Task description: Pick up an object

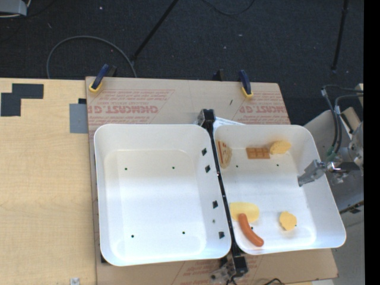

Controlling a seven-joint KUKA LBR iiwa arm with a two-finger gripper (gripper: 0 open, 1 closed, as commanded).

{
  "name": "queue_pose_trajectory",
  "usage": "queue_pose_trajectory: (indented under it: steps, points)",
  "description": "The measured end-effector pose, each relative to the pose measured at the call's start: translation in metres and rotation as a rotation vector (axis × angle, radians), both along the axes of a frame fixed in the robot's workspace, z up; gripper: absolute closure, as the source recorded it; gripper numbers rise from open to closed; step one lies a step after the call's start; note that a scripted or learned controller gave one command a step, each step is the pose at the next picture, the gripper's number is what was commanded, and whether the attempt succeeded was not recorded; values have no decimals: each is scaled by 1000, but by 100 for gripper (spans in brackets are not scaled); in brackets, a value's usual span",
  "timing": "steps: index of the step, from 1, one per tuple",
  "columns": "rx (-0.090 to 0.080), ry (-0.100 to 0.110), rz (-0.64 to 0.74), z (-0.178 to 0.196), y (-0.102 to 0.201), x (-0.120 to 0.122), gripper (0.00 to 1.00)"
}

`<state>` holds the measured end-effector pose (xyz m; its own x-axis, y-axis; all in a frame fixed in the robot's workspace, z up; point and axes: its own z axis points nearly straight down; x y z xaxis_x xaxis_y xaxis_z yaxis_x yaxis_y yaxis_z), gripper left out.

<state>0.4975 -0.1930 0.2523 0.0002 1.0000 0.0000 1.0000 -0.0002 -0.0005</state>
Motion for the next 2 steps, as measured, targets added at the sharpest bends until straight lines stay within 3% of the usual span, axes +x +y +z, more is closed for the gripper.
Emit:
queue_pose_trajectory:
  steps: [1,2]
  points:
    - [2,5,6,-63,65,65,0]
    - [0,2,2,-85,85,130,0]
